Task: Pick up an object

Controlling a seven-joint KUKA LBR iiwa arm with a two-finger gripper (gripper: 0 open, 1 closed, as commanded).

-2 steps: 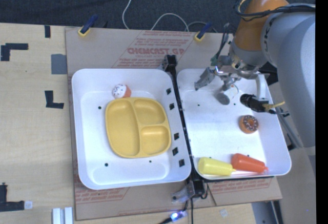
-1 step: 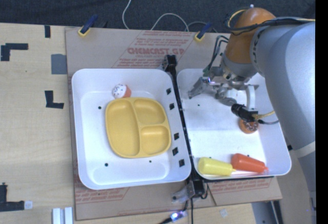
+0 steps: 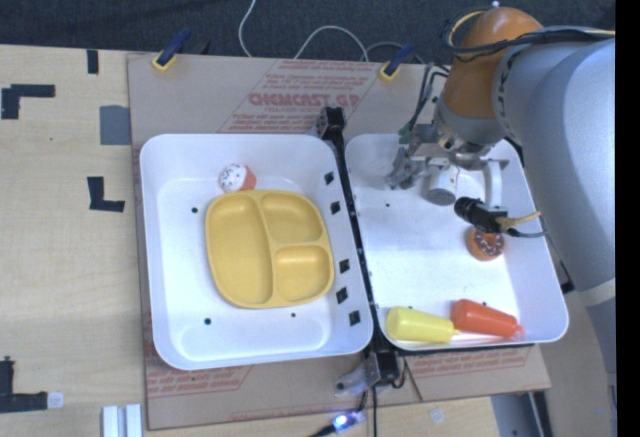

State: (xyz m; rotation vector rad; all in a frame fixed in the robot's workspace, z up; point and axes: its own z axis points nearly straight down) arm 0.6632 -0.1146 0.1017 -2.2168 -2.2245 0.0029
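My gripper (image 3: 408,171) hangs low over the far part of the right bin (image 3: 430,265), below the orange wrist band. No object shows in it. In that bin, a small round brown and orange piece (image 3: 485,244) lies near the right wall, with a black part of the arm just above it. A yellow oblong toy (image 3: 419,325) and an orange carrot-like toy (image 3: 485,318) lie side by side along the near wall. The left bin (image 3: 175,325) holds a yellow divided plate (image 3: 268,247) and a small white and orange piece (image 3: 236,178) behind it.
The two bins stand on a cardboard sheet (image 3: 290,95) held by yellow and blue clips. A black divider (image 3: 345,225) runs between the bins. Cables (image 3: 300,40) trail across the back. The grey arm (image 3: 570,145) covers the right bin's right side.
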